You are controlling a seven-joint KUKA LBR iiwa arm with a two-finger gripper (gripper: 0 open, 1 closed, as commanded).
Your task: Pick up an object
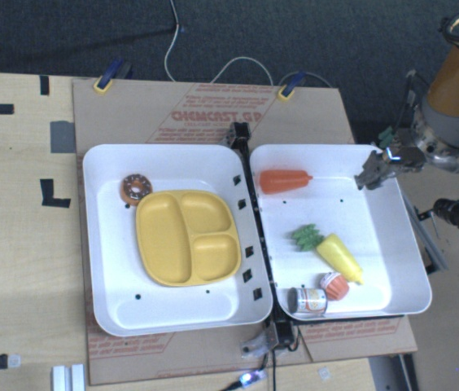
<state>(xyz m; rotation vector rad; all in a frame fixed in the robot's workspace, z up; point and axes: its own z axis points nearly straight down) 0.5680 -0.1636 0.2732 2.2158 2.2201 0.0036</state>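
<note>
Two shallow white bins sit side by side on the tabletop (18, 218), resting on a brown cardboard sheet (213, 108) printed in red; the larger word seems to read "CHEMCAST GP", and the smaller lines around it are too blurred to make out. The left bin (103, 169) holds two things: one yellow divided plate (187, 236) with three compartments, and one small chocolate donut (135, 188) just beside the plate's upper left corner. The right bin (392, 243) holds four things: one orange carrot (283, 181) lying near the top left, one yellow corn cob with green leaves (329, 249) near the middle, one small can (308, 300) on its side at the bottom edge, and one small red and white piece (335, 286) touching the can. The can's label cannot be read. One end effector (373, 174) hangs over the right bin's upper right rim, well apart from all four objects; its dark fingers look slightly parted with nothing between them.
</note>
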